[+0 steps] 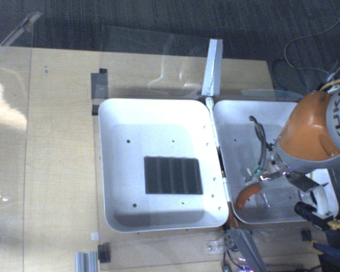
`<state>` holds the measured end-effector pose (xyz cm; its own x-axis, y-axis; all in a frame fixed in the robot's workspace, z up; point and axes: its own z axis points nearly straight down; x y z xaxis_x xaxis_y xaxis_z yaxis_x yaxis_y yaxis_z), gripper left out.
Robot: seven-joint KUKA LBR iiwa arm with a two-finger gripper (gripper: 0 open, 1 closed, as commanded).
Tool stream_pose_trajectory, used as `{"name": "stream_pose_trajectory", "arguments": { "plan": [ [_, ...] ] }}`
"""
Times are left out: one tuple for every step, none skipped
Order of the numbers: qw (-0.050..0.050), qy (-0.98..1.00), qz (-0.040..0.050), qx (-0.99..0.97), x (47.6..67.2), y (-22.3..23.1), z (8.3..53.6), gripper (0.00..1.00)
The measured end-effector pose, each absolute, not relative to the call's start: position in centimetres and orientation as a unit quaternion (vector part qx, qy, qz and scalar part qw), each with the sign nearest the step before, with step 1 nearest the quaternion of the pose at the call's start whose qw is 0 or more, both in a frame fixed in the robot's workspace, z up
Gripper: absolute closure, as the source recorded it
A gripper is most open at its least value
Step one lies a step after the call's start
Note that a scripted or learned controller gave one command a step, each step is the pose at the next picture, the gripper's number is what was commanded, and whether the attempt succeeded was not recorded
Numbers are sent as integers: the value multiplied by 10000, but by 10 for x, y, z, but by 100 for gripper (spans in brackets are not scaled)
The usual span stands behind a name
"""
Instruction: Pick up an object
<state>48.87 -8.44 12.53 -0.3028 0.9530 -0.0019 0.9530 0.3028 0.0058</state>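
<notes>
Overhead cam: gripper low inside right bin, arm's orange band just above-right of it. Can't tell its grip state, too cluttered. Orange-brown curved object just below-left of gripper, near bin's front-left corner. Left bin further left.

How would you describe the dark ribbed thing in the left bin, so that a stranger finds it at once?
Of the two white bins, take the left bin. On its floor, a little below the middle, lies the dark ribbed rectangle, flat, with its long side across the view. It is the one dark block there; the orange curved object lies in the right bin.
</notes>
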Motion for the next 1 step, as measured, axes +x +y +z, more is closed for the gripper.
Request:
{"name": "stream_pose_trajectory", "arguments": {
  "plan": [
    [44,8498,21,5270,490,-106,198,0]
  ]
}}
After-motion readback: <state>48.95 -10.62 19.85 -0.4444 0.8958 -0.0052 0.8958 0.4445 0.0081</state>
